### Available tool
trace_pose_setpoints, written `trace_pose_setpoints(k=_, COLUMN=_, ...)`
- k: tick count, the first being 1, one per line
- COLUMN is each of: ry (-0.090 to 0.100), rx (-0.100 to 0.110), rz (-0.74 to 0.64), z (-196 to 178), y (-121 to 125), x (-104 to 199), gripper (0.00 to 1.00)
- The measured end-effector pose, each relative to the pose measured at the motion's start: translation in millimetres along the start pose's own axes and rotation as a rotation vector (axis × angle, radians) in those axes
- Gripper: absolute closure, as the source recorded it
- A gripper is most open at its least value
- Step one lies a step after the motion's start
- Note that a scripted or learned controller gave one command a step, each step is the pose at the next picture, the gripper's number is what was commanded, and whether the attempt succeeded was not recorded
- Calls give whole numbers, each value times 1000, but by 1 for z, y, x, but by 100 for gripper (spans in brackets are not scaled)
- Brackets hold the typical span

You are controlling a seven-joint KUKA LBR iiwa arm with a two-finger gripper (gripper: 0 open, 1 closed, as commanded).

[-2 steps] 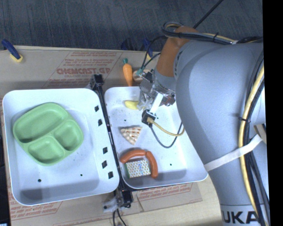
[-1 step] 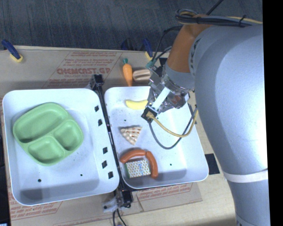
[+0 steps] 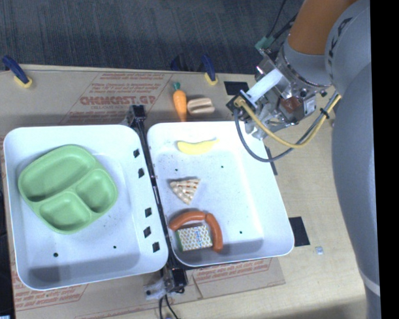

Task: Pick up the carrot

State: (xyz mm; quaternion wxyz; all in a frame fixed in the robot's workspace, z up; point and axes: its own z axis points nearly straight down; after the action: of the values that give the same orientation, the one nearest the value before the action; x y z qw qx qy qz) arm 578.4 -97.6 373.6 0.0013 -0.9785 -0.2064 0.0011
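Nearest the viewer, at the near end of the right bin (image 3: 268, 209), a curved orange-red sausage (image 3: 217, 235) arcs around a small printed square packet (image 3: 194, 238), the two touching. Further into the right bin, near its middle and toward its left wall, a tan wedge (image 3: 186, 189) lies flat, apart from the sausage. Further still, close to the right bin's far rim, a yellow banana (image 3: 196, 146) lies crosswise. The left bin (image 3: 20, 260) sits against the right bin's left wall and holds a green divided plate (image 3: 66, 186). The carrot (image 3: 179, 104) is outside the right bin, just beyond its far rim near the far left corner, lying on the printed cardboard sheet (image 3: 112, 93) with its green top pointing away. A small brown and cream bun (image 3: 200, 106) lies just beside the carrot, on the side toward the arm. A blue clamp (image 3: 209, 71) stands at the cardboard's far edge, beyond the bun. The gripper (image 3: 255, 121) hangs over the right bin's far right corner, apart from the carrot, with the bun between the two. The gripper's spread cannot be told from this angle, and nothing is seen held in it. The arm's orange band (image 3: 319, 20) shows above and behind the gripper, beyond the right bin's far right corner.
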Motion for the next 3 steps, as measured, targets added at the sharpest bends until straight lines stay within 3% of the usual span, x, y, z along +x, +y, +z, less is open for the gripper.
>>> trace_pose_setpoints(k=1, ry=-3, rx=3, rz=124, z=177, y=-40, x=-50, gripper=100)
trace_pose_setpoints(k=2, ry=0, rx=0, rz=200, z=50, y=-16, x=-51, gripper=100)
trace_pose_setpoints(k=3, ry=-3, rx=3, rz=210, z=147, y=-83, x=-65, gripper=100)
